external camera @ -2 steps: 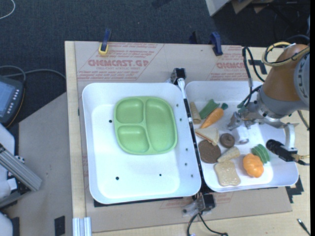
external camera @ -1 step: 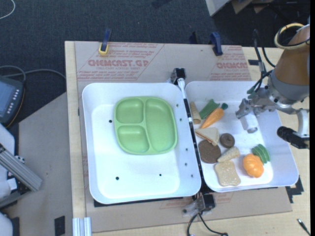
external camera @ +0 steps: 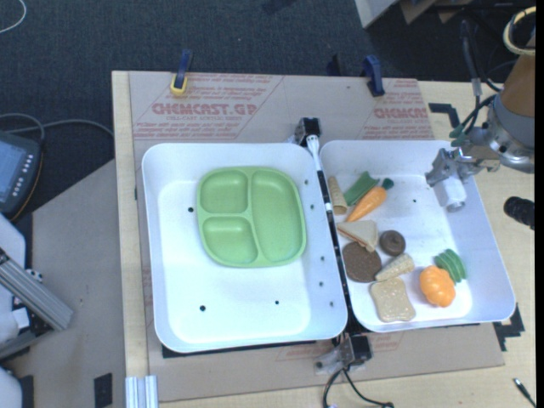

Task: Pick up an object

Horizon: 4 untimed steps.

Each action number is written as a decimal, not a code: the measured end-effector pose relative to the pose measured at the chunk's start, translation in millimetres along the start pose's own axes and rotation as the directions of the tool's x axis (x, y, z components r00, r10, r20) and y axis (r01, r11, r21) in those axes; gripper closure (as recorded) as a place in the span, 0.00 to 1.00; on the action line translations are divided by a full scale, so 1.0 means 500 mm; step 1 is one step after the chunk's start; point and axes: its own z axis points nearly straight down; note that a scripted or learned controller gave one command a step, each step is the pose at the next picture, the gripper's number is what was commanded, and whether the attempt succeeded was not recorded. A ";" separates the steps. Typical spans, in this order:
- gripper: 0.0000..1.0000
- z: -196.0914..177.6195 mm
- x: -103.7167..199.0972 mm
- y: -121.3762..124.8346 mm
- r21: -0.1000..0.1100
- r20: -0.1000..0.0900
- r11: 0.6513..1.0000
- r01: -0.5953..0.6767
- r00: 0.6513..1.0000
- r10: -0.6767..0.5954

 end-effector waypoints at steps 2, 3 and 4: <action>1.00 -0.012 0.087 -0.020 0.012 -0.006 1.000 0.003 1.000 -0.003; 1.00 -0.013 0.208 -0.046 0.011 -0.006 1.000 0.005 1.000 -0.005; 1.00 -0.006 0.306 -0.103 0.013 -0.006 1.000 0.004 1.000 -0.004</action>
